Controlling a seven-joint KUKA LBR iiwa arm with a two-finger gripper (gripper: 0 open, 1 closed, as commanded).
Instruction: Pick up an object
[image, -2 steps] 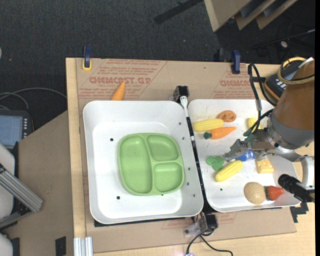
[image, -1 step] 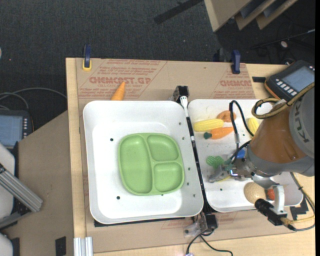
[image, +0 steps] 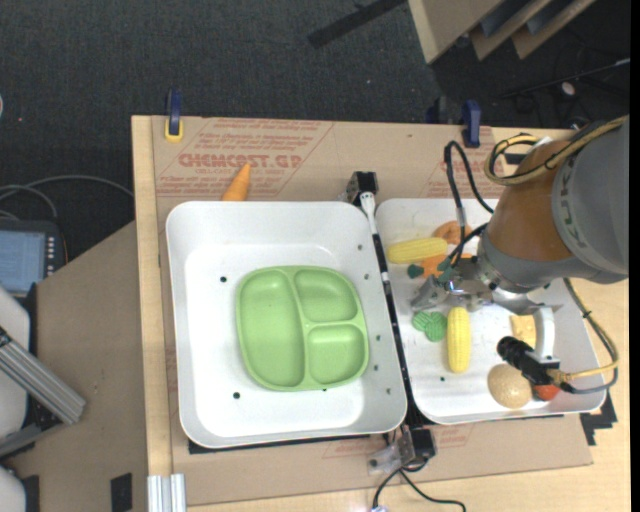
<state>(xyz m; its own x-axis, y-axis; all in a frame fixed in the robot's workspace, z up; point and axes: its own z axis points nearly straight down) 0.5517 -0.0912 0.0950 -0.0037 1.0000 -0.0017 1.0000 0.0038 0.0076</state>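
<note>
Corn cob (image: 458, 340) just below my fingers (image: 440, 291): light, stiff, slick; grip mid-length. Their opening I cannot tell.

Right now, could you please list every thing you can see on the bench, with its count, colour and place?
bins: two, white, side by side on the bench
divided plate: one, green, in the left bin
corn cobs: two, yellow, in the right bin
green toy: one, beside the lower cob
potato: one, tan, right bin, near corner
carrot: one, orange, on the cardboard behind the left bin
arm: one, grey and orange, over the right bin
gripper: one, low among the toys
</note>
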